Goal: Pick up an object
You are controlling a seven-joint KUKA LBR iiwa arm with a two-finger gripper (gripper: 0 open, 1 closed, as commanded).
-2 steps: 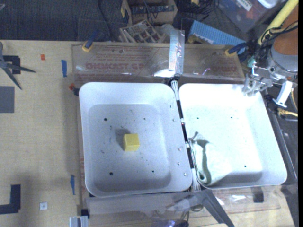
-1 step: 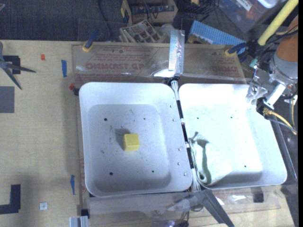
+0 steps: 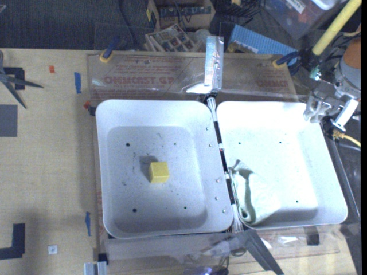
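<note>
Yellow block [image 3: 159, 172], likely light and rigid, lies well left of the gripper [image 3: 330, 109]; grasp opposite flat faces. Finger opening cannot be told.

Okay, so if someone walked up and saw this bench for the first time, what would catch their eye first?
Probably the small yellow block, sitting alone near the middle of the left bin, bright against the white. Next, the pale crumpled cloth lying against the left wall of the right bin. The arm's end effector sits at the right bin's upper right corner, well away from both.
</note>
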